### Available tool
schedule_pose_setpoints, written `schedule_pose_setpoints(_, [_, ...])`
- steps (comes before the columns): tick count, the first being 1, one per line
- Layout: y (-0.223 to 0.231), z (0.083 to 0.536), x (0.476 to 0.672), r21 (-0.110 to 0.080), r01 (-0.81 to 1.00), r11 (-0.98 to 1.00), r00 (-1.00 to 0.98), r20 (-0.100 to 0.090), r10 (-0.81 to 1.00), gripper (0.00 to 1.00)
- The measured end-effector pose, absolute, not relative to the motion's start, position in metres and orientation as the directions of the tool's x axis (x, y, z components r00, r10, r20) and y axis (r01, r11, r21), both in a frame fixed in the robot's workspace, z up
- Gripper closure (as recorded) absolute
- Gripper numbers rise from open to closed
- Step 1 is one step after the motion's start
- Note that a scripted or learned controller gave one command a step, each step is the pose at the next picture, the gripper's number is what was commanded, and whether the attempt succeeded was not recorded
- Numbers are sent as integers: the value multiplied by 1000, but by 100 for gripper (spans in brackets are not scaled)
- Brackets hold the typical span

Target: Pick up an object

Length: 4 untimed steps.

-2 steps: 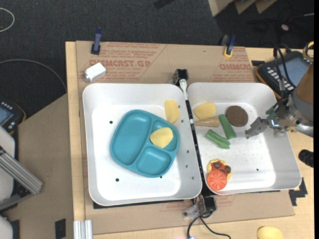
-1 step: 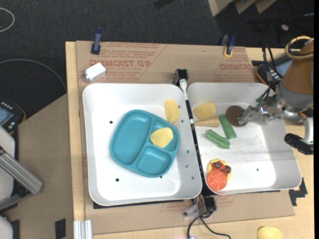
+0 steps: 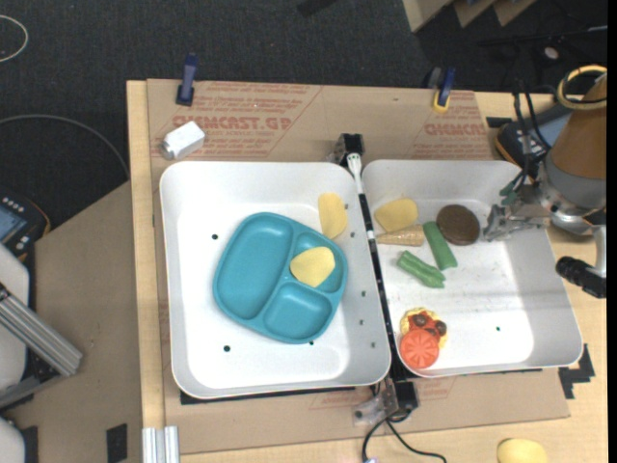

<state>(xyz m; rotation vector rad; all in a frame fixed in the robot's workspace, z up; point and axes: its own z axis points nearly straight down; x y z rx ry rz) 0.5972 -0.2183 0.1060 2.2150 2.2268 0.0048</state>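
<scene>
white plastic bins, two of them side by side on a cardboard-topped surface (image 3: 289,114). left bin (image 3: 193,258) has a teal divided plate (image 3: 253,283) with a pale yellow piece (image 3: 312,265) sitting in one of its compartments, and another yellowish piece (image 3: 333,214) lying just off the plate near the bin's right wall.

right bin (image 3: 501,297) holds the rest of the toy food: a yellow wedge (image 3: 396,212) up near the divider, a tan cone-ish stick (image 3: 401,238) just below it, two green pieces (image 3: 430,257) angled next to each other, a brown round disc (image 3: 458,225), and an orange-red round thing with dark and yellow bits on top (image 3: 420,340) down near the front edge.

arm comes in from the right, orange band visible, and the end effector (image 3: 497,222) sits low over the right bin just beside the brown disc. can't tell from this angle whether it's open or closed, and nothing clearly sits in it.

also a small white block (image 3: 183,140) on the cardboard at the back left, and two blue clamps (image 3: 187,78) along the back edge.
</scene>
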Motion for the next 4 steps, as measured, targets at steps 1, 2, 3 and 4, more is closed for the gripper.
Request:
schedule_pose_setpoints(1, [-223, 84, 618, 3, 1000, 2, -2, -2, 1000, 100])
schedule_pose_setpoints(2, [-224, 85, 634, 4, 1000, 1, -1, -2, 1000, 100])
schedule_pose_setpoints(3, [-224, 85, 654, 5, 1000, 2, -2, -2, 1000, 100])
schedule_pose_setpoints(4, [-224, 97, 654, 8, 1000, 3, -3, -5, 1000, 100])
